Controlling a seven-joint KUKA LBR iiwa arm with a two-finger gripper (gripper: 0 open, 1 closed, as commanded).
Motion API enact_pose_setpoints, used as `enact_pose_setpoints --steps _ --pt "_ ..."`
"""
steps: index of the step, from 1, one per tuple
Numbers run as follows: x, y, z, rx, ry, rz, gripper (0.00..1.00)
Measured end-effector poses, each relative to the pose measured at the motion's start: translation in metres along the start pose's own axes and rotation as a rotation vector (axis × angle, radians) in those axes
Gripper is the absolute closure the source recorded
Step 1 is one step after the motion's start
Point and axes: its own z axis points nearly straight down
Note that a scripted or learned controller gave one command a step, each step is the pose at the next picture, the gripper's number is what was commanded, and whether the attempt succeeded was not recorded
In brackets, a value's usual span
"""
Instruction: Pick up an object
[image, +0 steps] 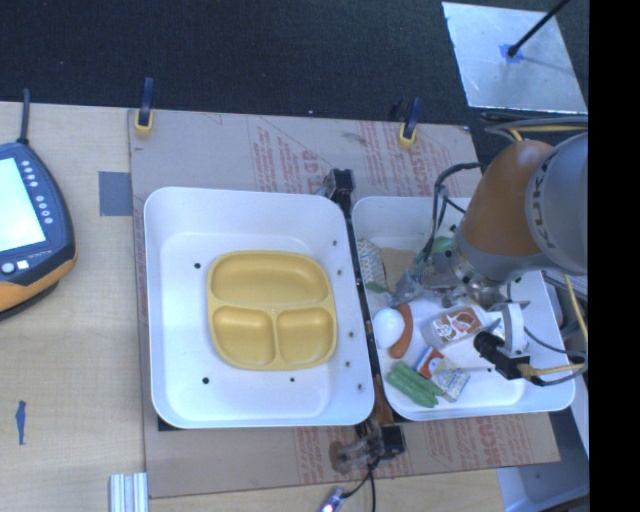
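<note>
On my table (90, 340), the left bin (175, 300) holds a divided tray (270, 305); the right bin (540, 395) holds small items.

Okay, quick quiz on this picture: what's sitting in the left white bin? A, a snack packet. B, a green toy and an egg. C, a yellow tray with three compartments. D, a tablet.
C: the yellow tray, divided into three compartments, lies in the left bin, while the green toy, the egg and the packet lie in the right bin.
</note>
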Motion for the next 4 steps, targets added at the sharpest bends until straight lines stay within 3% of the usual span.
enact_pose_setpoints --steps 1,2,3,4 --pt "-0.001 0.0 -0.011 0.001 -0.002 -0.004 1.0" --pt "-0.001 0.0 -0.011 0.001 -0.002 -0.003 0.0" --pt "-0.042 0.071 -0.003 -0.006 0.001 0.003 0.0" --pt "-0.112 0.078 -0.083 -0.006 0.0 0.004 0.0"
